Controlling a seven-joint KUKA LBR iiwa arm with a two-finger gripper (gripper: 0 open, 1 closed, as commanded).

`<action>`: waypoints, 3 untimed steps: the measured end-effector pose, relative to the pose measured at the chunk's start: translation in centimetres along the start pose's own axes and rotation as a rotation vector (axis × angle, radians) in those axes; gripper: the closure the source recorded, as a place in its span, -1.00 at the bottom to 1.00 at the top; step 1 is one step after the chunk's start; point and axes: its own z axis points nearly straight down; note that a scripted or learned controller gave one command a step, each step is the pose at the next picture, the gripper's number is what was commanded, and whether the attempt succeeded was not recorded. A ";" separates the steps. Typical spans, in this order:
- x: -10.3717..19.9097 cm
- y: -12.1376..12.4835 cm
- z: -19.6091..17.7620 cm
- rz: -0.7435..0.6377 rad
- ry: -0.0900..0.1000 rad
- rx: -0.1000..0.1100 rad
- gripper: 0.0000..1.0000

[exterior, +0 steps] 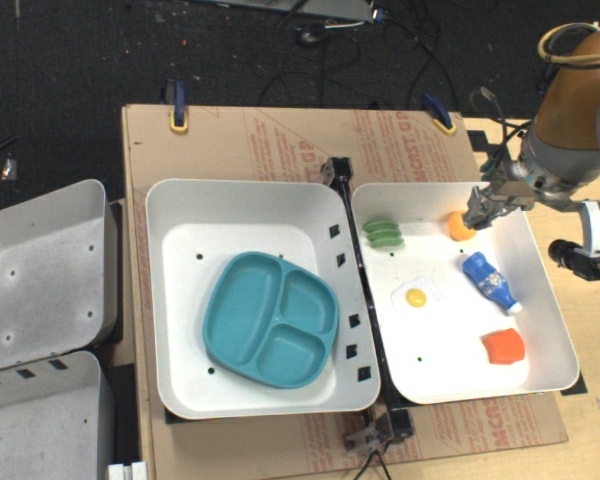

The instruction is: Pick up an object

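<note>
The orange ball [461, 228] lay at the far edge of the right bin [555, 368], touching or just under the gripper [480, 213]. Whether the jaws were released or clenched could not be told. To grasp well, the arm should centre over the ball and clear the bin wall before closing. Nearby lay a blue bottle [491, 282], a green piece [383, 233], a fried egg [415, 296] and an orange block [503, 346]. A teal tray [270, 318] sat in the left bin [170, 218].
</note>
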 end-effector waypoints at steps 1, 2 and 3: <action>0.0 0.1 -3.1 0.001 0.000 0.003 1.00; 5.3 -1.3 -4.1 -0.004 0.004 0.007 1.00; 10.2 -2.2 -4.9 -0.004 0.003 0.008 1.00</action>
